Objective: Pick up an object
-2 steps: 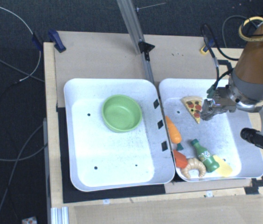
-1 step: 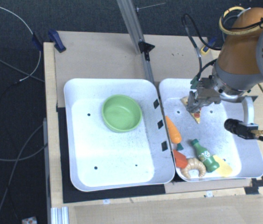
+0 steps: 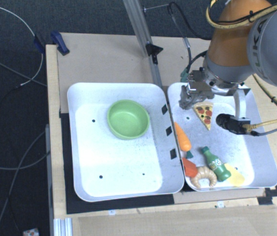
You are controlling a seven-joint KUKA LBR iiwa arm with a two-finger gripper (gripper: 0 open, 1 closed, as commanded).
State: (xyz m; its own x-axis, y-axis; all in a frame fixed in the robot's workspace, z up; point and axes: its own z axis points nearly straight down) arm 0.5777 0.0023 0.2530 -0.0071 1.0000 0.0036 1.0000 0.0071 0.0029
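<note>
1 pizza slice [image 3: 205, 115] is lying just beside the gripper [image 3: 188, 101]; I cannot tell its state. Flat, light, probably stiff: pinching its edges looks best.

Arm [image 3: 256, 33] cut off at right; yellow toy [image 3: 235, 177] indistinct.

Light wood counter [image 3: 104, 58] on dark carpet floor [image 3: 11, 107]. Thin pale cables [image 3: 11, 90] trail over the floor at left. Blue clamp [image 3: 59, 42] at the counter's far left corner. Slanted metal pole [image 3: 138, 26] rises from the counter. Black mat [image 3: 69, 181] under the bins. Even, bright light.
</note>
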